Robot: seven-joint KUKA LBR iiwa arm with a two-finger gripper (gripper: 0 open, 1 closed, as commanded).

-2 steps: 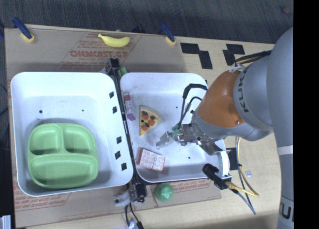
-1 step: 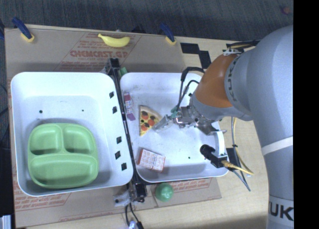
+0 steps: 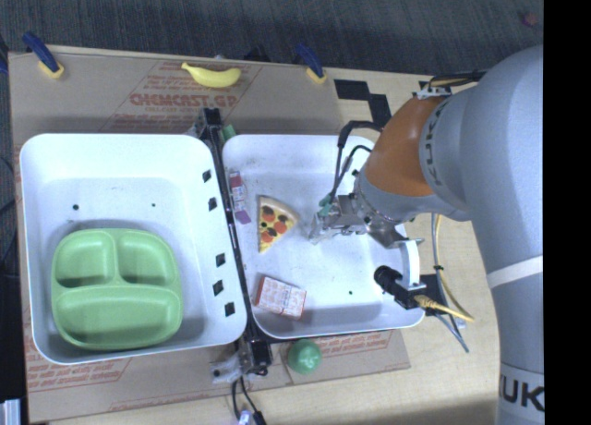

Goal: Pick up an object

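In the right bin [image 3: 369, 321] a toy pizza slice [image 3: 273, 223] lies left of centre. A small red and white box [image 3: 279, 296] rests near the bin's front wall. A thin red and purple packet [image 3: 239, 196] lies along the left wall. My gripper [image 3: 325, 220] hangs low over the bin floor, just right of the pizza slice, with a small gap between them. I see nothing held in it. The grey arm with its orange band [image 3: 402, 151] covers the bin's right part.
The left bin [image 3: 55, 155] holds a green divided tray [image 3: 115, 285]. Outside the bins, a yellow banana [image 3: 212, 73] lies on the cardboard at the back and a green ball [image 3: 303, 356] sits in front. Blue clamps [image 3: 42, 54] grip the board's back edge.
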